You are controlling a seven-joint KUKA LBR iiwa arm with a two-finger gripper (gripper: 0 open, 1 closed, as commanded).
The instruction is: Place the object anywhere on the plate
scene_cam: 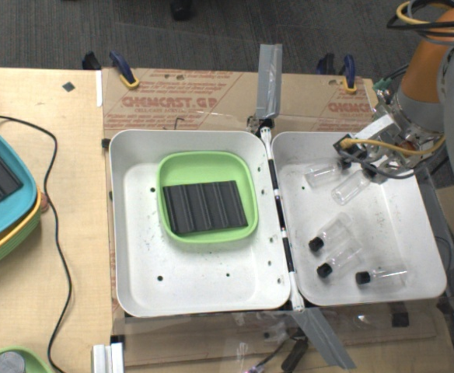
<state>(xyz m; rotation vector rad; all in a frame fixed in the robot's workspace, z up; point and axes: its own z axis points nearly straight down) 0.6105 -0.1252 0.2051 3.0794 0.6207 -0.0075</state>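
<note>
Two white bins, gripper at the far side of the right one
Going L to R we see a blue tray (23, 200) at the bench's L edge w/ a black cable (57, 208) trailing past it, then the left bin (134, 270), which holds a green plate (207, 165) w/ a black ribbed slab (206, 207) lying flat on it. In the right bin (413, 231) lie five clear vials (350, 189), all apart from the plate: two at the far side just beside the gripper (361, 160), three w/ black caps nearer the front. We can't tell whether the gripper is released or clenched, nor whether it grasps a vial; the grey-orange arm (433, 68) comes in from the R
</note>
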